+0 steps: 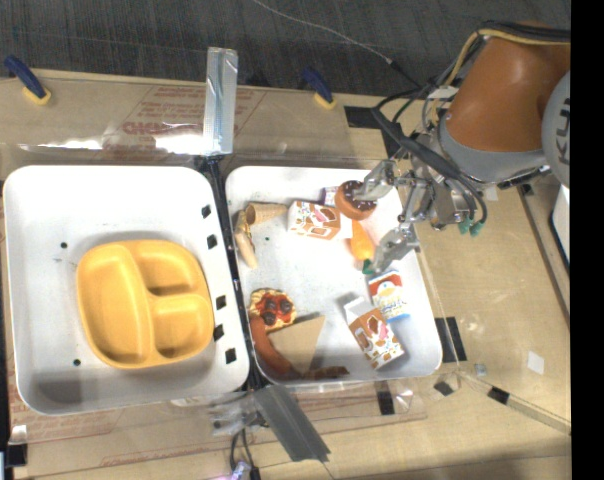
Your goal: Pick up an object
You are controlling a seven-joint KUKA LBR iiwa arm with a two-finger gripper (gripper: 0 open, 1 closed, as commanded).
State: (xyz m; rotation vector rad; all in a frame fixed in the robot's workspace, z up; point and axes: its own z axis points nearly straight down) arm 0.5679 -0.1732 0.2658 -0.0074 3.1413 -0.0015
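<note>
Sitting side by side, white bins [22,268], cardboard-covered bench [482,368]

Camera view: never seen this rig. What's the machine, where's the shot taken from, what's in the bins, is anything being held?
It is one fixed camera above the bench, looking down at a slant. The grey arm with an orange band is a robot reaching in from the right; its two-finger gripper hangs over the right white bin, near its right side.

The left white bin holds a yellow divided plastic tray. The right bin holds toy food: a small orange carrot-like piece beside the gripper, a chocolate doughnut, a brown-and-white carton, a white-and-blue carton, another brown carton, a beige cone, and a berry pastry.

Nothing is visibly between the fingers, so I would not say it holds anything.
</note>
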